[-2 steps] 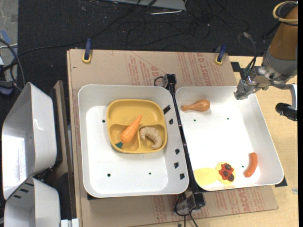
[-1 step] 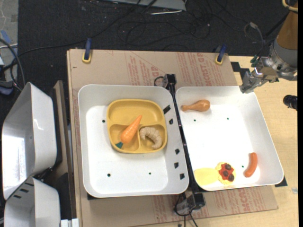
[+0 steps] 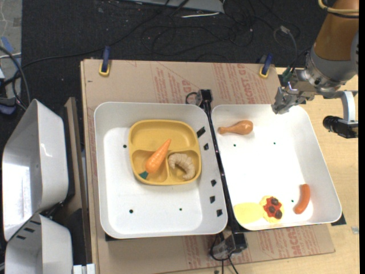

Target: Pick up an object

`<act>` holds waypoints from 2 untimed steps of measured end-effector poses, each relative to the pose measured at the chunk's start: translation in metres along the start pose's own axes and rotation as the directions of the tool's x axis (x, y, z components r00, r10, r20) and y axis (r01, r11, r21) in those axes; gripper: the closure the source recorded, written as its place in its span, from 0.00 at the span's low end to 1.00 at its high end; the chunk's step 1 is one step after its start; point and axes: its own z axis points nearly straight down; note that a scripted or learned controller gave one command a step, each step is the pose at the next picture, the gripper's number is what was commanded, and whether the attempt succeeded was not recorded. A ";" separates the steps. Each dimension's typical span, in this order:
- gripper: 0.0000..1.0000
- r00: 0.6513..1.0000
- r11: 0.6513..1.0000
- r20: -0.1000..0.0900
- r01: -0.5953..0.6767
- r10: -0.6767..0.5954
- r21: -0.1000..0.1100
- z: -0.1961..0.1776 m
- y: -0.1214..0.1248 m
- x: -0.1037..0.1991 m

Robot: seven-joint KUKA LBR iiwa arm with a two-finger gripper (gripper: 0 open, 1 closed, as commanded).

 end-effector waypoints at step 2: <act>1.00 1.000 1.000 -0.001 0.002 -0.002 0.001 -0.006 -0.002 0.110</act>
